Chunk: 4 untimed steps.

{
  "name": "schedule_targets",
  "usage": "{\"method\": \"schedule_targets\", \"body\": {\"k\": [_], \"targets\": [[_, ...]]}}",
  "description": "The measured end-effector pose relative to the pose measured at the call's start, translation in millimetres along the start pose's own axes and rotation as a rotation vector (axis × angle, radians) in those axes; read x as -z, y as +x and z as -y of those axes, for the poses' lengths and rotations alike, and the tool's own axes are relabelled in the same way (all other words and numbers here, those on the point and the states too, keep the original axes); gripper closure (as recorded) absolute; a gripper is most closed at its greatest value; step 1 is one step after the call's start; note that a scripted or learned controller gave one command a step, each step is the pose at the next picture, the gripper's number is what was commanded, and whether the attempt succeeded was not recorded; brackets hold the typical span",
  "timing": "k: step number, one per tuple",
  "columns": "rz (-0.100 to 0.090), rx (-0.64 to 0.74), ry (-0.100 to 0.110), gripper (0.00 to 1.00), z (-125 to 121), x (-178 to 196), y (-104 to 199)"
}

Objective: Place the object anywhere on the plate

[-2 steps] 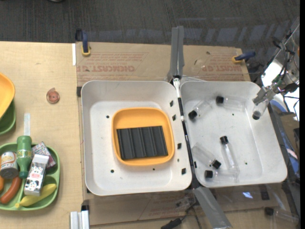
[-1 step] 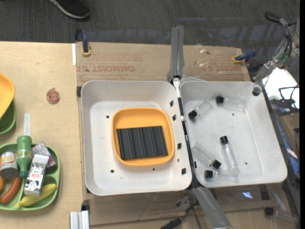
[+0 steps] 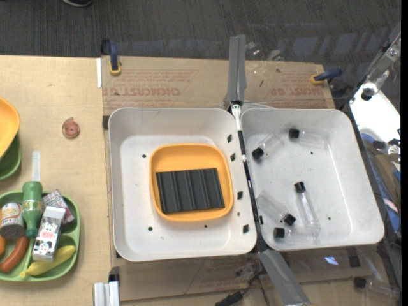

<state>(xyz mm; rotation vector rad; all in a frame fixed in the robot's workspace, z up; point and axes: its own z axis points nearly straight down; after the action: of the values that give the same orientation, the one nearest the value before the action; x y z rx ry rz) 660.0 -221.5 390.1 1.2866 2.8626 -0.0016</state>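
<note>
Two white bins [image 3: 121,190] on cardboard [image 3: 172,85], tan bench [image 3: 51,94], dark carpet [image 3: 191,11]

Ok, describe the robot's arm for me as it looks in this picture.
Little can be settled. At the view's right edge, beyond the right bin, sits a pale glossy rounded body with a small dark round spot on it, and a thin light bar slants up above it. This may be part of the arm, but it is too cropped to tell, so colours, markings and cables stay uncertain.
</note>
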Motion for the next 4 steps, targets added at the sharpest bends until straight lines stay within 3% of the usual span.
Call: {"method": "schedule_targets", "body": {"k": [1, 2, 3, 4], "targets": [[0.000, 0.000, 0.000, 0.00, -0.1, 0.0, 0.1], [-0.002, 0.355, -0.001, 0.00, 20.1, -33.5, 16.7], [-0.001, 0.712, -0.003, 0.00, 17.4, -78.9, 15.1], [0.003, 1.041, -0.004, 0.00, 8.9, -74.5, 7.9]]}}
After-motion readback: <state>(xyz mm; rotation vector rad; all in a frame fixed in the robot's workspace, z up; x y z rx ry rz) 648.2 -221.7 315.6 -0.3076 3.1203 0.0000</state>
